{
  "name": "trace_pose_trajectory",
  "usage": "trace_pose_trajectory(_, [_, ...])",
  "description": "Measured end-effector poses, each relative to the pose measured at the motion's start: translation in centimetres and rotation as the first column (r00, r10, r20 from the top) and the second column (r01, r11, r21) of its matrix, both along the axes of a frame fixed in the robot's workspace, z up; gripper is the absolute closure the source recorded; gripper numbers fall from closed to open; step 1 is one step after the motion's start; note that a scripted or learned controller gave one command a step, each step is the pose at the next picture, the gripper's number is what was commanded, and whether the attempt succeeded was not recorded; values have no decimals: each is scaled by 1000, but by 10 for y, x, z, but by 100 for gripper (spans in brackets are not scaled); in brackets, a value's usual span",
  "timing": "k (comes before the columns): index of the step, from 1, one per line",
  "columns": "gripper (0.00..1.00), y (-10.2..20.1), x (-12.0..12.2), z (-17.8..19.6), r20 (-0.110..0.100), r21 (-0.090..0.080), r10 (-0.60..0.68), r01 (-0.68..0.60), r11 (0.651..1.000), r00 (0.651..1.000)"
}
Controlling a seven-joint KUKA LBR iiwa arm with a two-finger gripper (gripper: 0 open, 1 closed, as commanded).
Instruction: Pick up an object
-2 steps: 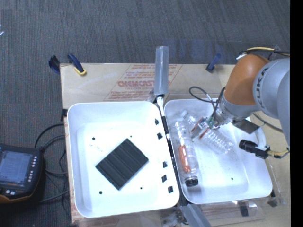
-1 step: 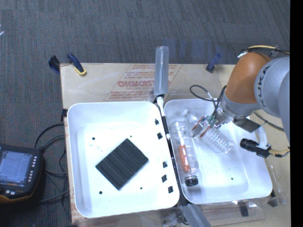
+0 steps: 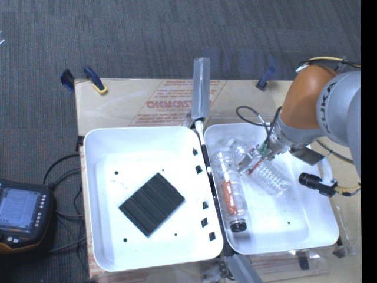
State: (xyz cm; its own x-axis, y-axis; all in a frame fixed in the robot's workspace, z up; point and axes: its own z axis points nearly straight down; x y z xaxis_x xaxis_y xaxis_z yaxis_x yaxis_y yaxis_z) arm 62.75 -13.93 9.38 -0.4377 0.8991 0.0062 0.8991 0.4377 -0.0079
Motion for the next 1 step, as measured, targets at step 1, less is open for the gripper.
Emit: trace_pose_trajectory(1, [0,-1,5,-7,9,0,62,-62,998,998])
